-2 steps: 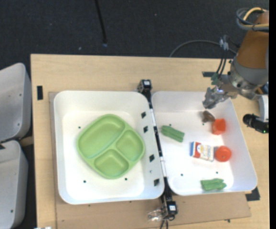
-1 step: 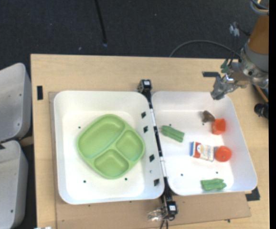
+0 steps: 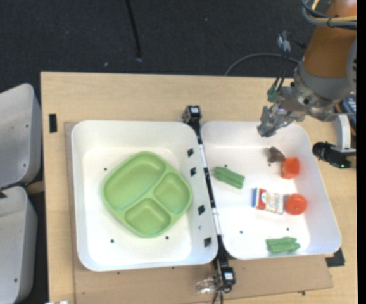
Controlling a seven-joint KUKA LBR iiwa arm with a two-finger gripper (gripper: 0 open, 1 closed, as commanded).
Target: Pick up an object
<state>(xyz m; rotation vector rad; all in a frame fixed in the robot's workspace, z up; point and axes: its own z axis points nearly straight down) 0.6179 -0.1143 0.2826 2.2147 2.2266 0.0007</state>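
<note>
From above, the right bin (image 3: 322,230) is my anchor. The gripper (image 3: 268,126) hangs over its far edge; whether it is open or closed I cannot tell, and nothing shows in it. Inside that bin lie a small brown object (image 3: 275,154) touching an orange block (image 3: 290,168), a green piece (image 3: 228,177), a white carton (image 3: 268,200) beside an orange cap (image 3: 296,203), and a green piece at the near edge (image 3: 282,245). Left of it, the other bin (image 3: 82,233) holds a green divided plate (image 3: 147,194).

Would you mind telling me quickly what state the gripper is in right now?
Gripper: cannot be told; it hangs over the right bin's back edge, nothing visibly held.
</note>
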